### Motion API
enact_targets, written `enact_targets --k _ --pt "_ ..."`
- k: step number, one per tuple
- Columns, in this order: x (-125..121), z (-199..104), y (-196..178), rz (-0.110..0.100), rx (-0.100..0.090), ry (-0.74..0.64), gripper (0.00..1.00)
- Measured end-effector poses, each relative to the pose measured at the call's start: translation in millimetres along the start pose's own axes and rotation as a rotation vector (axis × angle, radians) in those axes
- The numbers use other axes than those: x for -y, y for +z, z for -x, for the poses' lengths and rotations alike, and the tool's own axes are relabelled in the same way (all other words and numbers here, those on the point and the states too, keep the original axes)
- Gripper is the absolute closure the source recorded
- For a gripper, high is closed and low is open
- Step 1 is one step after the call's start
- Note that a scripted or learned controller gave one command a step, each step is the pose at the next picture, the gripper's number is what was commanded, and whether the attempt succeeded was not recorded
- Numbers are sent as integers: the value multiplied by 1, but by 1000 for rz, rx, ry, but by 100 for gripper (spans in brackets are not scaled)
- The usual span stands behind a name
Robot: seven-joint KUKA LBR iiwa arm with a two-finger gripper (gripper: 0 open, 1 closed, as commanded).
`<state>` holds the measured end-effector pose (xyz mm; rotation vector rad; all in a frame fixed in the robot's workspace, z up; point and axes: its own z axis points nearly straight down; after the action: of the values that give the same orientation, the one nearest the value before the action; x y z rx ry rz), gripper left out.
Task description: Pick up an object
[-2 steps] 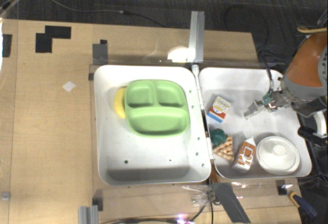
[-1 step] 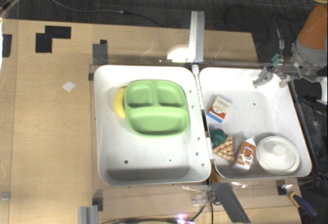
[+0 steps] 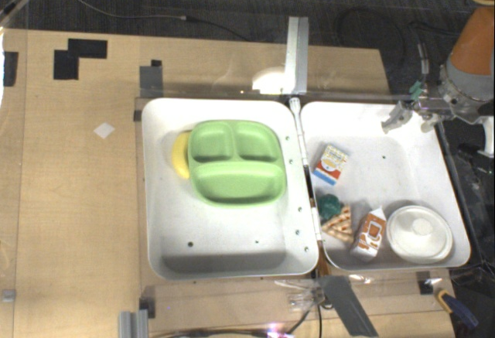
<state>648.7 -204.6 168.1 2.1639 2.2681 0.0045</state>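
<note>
1. The gripper sits at the top right corner of the right bin, hanging over the white floor just inside the rim. Honestly can't tell if it's released or clenched, the metal bits are too small and blurry, and nothing is visible in it
2. Behind it you get the grey wrist and the orange band of the arm, coming in from the right edge
3. Stuff to pick from in the right bin: a small white carton with red and blue print near the left wall, well apart from the gripper
4. Lower down there's a dark green lump, touching or just beside a tan waffle-looking piece, then an orange and white pack right next to a white round bowl in the bottom right corner
5. The left bin has a green divided tray lying flat in its upper half, with something yellow peeking out from under its left edge
6. Both bins sit side by side on a light wooden bench with a few black marks at the upper left. A metal post stands at the seam behind the bins
7. Beyond the bench the floor is dark carpet with a thin cable running across it
</note>
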Motion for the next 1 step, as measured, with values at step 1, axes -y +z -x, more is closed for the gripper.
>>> enact_targets --k 1 --pt "26 -38 51 -2 -2 -80 0"
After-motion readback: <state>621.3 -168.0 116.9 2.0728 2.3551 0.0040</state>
